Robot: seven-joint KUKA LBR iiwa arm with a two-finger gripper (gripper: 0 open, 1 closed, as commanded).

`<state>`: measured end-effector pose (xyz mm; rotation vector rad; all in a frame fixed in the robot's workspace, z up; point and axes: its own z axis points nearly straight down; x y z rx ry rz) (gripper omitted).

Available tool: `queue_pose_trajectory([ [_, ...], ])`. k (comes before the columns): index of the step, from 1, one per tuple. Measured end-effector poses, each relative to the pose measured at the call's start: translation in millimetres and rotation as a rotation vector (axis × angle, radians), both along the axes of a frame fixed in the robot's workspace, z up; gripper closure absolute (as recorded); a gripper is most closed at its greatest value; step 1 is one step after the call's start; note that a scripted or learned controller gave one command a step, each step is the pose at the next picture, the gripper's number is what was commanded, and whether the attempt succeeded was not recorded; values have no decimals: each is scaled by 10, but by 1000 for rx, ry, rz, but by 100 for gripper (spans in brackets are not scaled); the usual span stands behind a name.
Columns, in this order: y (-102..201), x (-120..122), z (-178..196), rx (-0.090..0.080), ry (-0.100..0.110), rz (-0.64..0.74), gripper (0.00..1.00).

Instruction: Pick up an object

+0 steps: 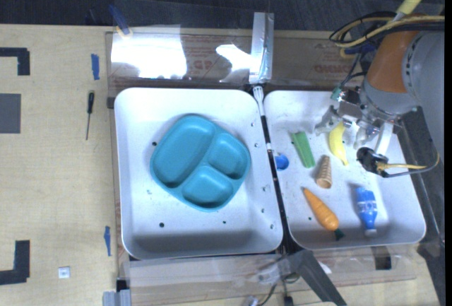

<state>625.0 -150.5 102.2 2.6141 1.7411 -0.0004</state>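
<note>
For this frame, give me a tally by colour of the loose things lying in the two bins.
Blue: 3 (divided plate, small round piece, bottle)
Green: 1 (stick)
Yellow: 1 (banana, under the gripper)
Orange: 1 (carrot)
Tan: 1 (cone)
Total: 7
</note>
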Motion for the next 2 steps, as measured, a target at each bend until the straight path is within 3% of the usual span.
queue_pose_trajectory([
  [1,9,-3,55,1,7,4,100],
  [2,383,-394,1079,0,-3,119,100],
])
